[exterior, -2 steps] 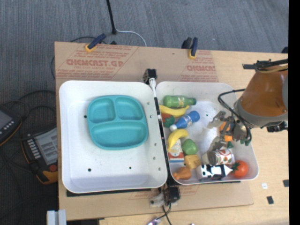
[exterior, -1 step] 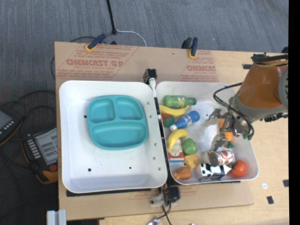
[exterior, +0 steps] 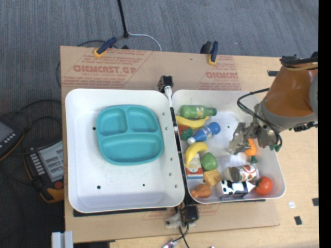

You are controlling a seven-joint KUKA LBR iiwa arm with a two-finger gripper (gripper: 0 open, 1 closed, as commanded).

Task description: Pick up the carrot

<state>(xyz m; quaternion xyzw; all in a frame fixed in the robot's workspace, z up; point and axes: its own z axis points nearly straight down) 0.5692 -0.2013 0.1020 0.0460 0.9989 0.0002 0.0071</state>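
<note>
Carrot [exterior: 251, 150] is what I read in the small orange piece in the right bin [exterior: 276, 161], close to that bin's right wall. My pincer [exterior: 246, 141] is down in the same bin with its metal fingers on either side of the orange piece, so it looks clenched on the carrot, though the blur keeps me from seeing the contact cleanly. Taking the carrot as my landmark: the grey arm with its orange band [exterior: 294, 92] rises above and to the right of it. A red and white can [exterior: 247, 172] lies just below it, and a red tomato [exterior: 264, 186] sits further below, toward the bin's lower right corner. To its left I see a blue bottle [exterior: 204, 133], a banana [exterior: 195, 151] and a green round fruit [exterior: 209, 161]. Up and to the left lies a green bottle [exterior: 196, 111]. Far to the left, in the other bin [exterior: 83, 190], rests a teal divided plate [exterior: 129, 134]. Both bins sit on the tabletop [exterior: 103, 68].
</note>
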